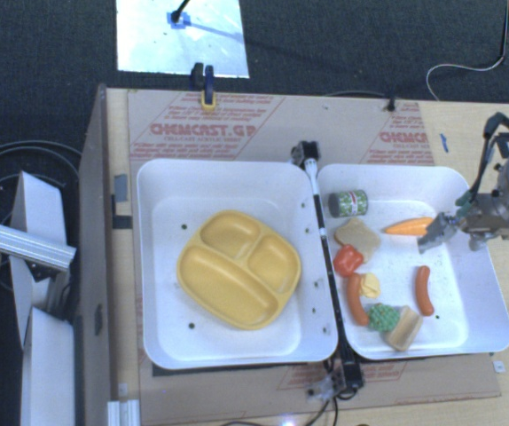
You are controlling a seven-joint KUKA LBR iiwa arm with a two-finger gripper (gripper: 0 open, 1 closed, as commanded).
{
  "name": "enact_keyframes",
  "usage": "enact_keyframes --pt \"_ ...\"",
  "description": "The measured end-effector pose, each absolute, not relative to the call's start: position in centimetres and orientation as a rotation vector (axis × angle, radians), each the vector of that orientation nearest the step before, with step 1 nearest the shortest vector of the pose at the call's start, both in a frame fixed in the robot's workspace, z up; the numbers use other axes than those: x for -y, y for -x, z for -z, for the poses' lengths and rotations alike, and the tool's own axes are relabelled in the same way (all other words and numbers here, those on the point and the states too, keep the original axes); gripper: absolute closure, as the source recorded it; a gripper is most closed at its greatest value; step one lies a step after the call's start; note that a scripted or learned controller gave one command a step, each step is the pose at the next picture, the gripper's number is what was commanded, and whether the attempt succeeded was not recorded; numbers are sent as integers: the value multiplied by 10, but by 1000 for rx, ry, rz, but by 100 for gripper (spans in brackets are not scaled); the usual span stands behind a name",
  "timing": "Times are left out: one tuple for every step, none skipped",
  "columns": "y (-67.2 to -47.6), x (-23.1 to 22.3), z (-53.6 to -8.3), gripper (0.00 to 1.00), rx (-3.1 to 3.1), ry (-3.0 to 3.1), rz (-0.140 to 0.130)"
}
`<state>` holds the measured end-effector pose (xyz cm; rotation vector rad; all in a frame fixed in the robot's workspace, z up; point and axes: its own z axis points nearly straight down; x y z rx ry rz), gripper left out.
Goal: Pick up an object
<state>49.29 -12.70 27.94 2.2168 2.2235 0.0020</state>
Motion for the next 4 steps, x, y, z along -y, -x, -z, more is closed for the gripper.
enact_keyframes --pt "-507 160 -142 0 -2223 -2222 2" --pt "-503 181 -89 0 -2223 -2221 0" --pt "-505 181 -99 100 -2222 -2218 -3" --pt "-533 83 -86 100 -2225 -2214 -9"
